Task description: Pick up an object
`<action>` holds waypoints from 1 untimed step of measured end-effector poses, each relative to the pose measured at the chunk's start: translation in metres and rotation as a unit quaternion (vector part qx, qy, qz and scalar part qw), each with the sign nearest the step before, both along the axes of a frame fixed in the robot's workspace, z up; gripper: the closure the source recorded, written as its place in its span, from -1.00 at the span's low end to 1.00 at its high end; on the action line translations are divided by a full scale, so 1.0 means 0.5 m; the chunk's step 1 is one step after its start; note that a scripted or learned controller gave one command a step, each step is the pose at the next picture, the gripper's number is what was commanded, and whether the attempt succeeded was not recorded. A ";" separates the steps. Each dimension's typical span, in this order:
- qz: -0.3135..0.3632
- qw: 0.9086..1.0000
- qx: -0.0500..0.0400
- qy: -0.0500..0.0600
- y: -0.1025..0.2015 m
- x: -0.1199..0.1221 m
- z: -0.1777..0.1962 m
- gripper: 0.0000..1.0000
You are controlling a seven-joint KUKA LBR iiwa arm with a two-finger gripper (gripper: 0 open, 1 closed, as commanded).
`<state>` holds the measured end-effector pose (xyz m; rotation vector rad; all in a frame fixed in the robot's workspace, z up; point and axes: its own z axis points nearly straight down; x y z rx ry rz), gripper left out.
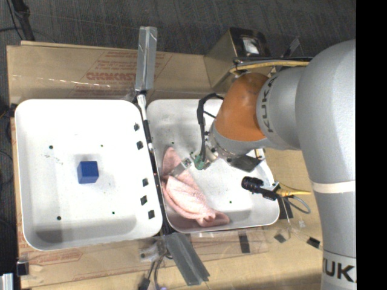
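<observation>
Nearest to us looms the big grey arm (329, 150), coming in from the right, its orange band (240, 110) sitting just above the wrist. Below that band we see the gripper (199, 161) reaching down into the right white plastic bin (175, 116), its tip close to the upper end of a crumpled pink cloth (184, 192). We cannot tell whether the fingers are spread or pressed together, because the wrist covers most of them from this angle; nor can we make out whether they touch the cloth. A small greenish part shows at the tip. The cloth lies in the lower left part of that bin, running along its left wall down toward the near corner.

We see the left white plastic bin (36, 162) set just beside the right one, the two meeting at a divider with black clips. In it sits a small blue cube (88, 171), left of centre and well apart from the gripper. Both bins rest on the counter (72, 65), which is covered with brown cardboard. A black cable with a yellow lead (266, 189) hangs over the right bin's right edge.
</observation>
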<state>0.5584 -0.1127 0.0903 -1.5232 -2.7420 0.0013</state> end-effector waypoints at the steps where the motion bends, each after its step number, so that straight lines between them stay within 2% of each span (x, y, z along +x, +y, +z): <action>1: 0.029 1.000 0.000 -0.001 0.020 -0.073 0.000 -1.00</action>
